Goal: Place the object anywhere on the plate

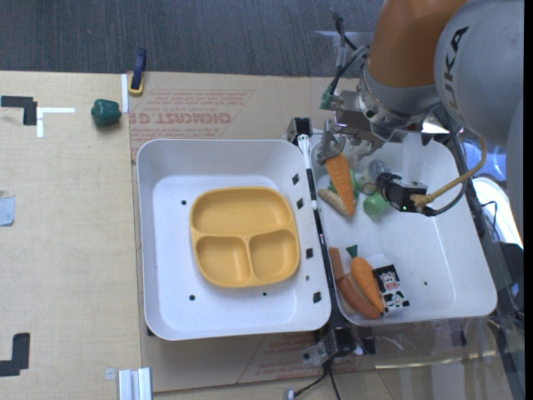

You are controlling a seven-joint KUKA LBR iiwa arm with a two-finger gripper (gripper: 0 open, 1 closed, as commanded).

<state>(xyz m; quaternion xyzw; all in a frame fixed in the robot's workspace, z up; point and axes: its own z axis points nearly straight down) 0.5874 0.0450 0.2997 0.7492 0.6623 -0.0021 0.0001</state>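
A yellow plate (244,236) with three compartments lies in the middle of the left bin (158,248). My gripper (340,150) hangs over the top left corner of the right bin (454,257), just right of the wall between the bins. It is shut on the thick end of an orange carrot (340,183), which points down and slightly right from the fingers. The carrot is to the right of the plate and apart from it.
Under the held carrot lie a pale corn-like piece (333,198) and a green item (375,205). A second carrot (366,283), a brown sausage (348,292) and a black-and-white cube (390,287) sit at the right bin's front left. A green object (106,112) rests on the bench far left.
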